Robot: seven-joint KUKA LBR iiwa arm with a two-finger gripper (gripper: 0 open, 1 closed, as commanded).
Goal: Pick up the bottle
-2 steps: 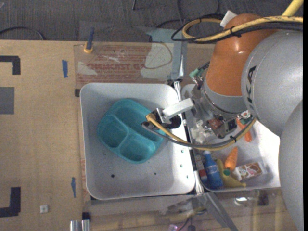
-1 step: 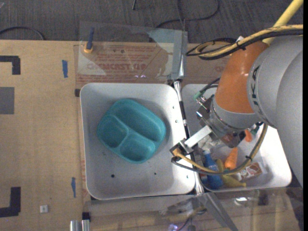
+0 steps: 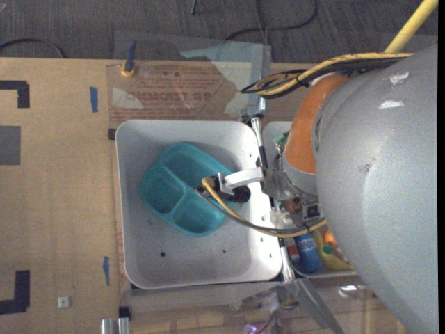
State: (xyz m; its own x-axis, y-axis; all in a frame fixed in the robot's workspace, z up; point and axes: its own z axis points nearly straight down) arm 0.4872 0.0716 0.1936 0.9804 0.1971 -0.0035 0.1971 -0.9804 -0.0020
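The grey arm with its orange band (image 3: 306, 141) covers most of the right bin (image 3: 272, 129). My gripper (image 3: 281, 204) hangs below the wrist, over that bin's left side near the wall between the two bins. At the near end of the right bin a blue container with a dark top (image 3: 306, 253) pokes out from under the arm; it may be the bottle, and most of it is hidden.
A teal divided tray (image 3: 182, 188) lies tilted in the left bin (image 3: 139, 249). Yellow and orange items (image 3: 329, 250) sit beside the blue container. Cardboard covers the bench on the left, and clear plastic sheeting lies behind the bins.
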